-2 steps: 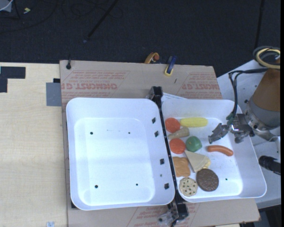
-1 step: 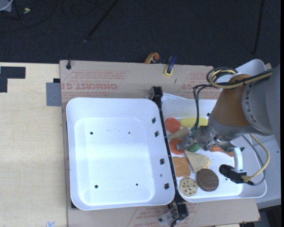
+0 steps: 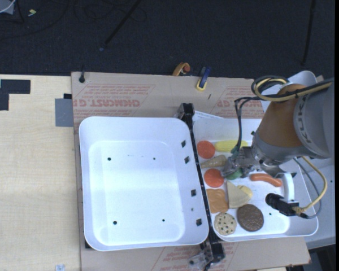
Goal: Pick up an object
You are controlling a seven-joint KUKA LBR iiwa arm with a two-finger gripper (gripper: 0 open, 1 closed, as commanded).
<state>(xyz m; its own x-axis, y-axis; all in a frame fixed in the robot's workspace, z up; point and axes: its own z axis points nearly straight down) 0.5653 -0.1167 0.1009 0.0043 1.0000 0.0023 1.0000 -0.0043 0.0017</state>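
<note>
The gripper (image 3: 235,168) hangs low inside the right bin (image 3: 305,228), set among the toy food as if lining up a pick. Whether it is wide or narrow, I cannot tell. The nearest things are a red tomato (image 3: 214,178) and a beige piece (image 3: 213,162) just beside it, neither one lifted

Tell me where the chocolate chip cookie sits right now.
The chocolate chip cookie lies at the near edge of the right bin, just left of the dark brown round cookie.
</note>
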